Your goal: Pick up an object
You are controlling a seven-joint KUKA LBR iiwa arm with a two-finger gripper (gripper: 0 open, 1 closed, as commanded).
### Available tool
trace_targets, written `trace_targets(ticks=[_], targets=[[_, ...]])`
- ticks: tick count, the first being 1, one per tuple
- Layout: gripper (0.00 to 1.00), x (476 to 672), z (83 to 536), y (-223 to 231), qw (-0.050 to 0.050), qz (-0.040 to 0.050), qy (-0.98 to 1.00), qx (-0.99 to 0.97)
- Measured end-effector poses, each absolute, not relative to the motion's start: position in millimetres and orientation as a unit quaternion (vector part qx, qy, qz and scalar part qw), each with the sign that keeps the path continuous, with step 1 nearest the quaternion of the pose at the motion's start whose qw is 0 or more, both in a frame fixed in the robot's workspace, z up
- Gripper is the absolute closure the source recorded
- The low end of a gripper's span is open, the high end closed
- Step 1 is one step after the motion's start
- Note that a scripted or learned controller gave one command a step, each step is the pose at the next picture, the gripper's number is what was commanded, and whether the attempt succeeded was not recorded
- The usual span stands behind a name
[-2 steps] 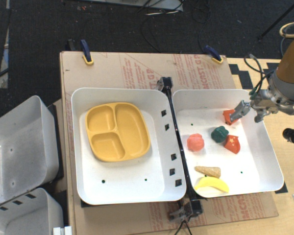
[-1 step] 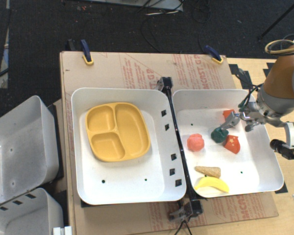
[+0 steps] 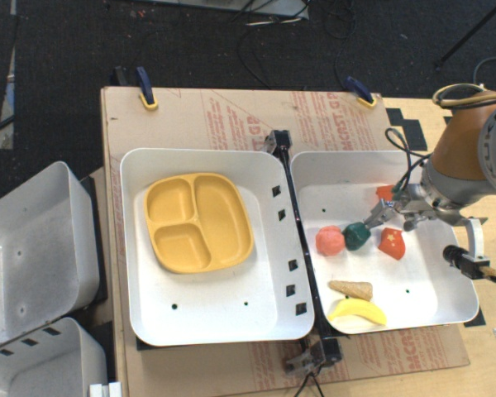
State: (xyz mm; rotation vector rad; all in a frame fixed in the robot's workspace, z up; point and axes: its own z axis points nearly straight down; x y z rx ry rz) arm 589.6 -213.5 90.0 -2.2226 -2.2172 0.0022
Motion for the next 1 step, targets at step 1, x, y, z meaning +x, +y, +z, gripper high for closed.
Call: trace_targets(ticks=[1], targets=[[1.0, 590.4, 102.3, -213.6, -0.001, -0.0003, -0.706, -0.708]])
